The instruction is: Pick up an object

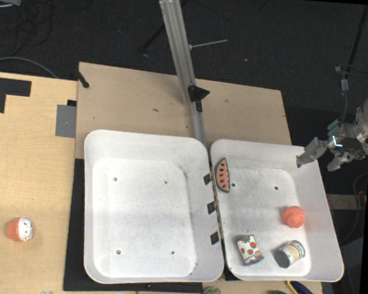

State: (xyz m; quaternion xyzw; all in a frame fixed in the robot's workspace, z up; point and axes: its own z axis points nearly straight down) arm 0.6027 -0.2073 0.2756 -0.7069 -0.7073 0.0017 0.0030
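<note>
A: Which one would you go for? The task names no object.

B: The orange ball [294,217], I'd judge. It sits in the right bin [330,236], close to that bin's right wall and about midway along it, with bare floor all round. It looks round, matt and salmon-orange, probably soft or foam-like, so light and forgiving. Fingers closing across its middle should seat well, though a ball can roll off if nudged first.

A: And the others in that bin?

B: Toward the near edge lies a small can [289,253] on its side, silvery with a dark open end facing the near-left. Likely stiff, light and slick; I'd take it across the curved body, not end to end. Just left of it is a little white carton [249,250] with red spots, tilted; its flat faces should take a grip well. Up at the bin's left wall, near the far corner, a watermelon slice [222,175] toy leans on the rim, thin and awkward, too close to the wall for an easy pinch.

A: Where is the gripper [322,153]?

B: Over the right bin's far right corner, at the rim, well apart from every object. Its two fingers stand spread apart, nothing between them.

A: The left bin [99,168]?

B: I'd leave it alone. Outside the bins, a red-and-white ball [20,229] rests on the wooden board at the left.
</note>
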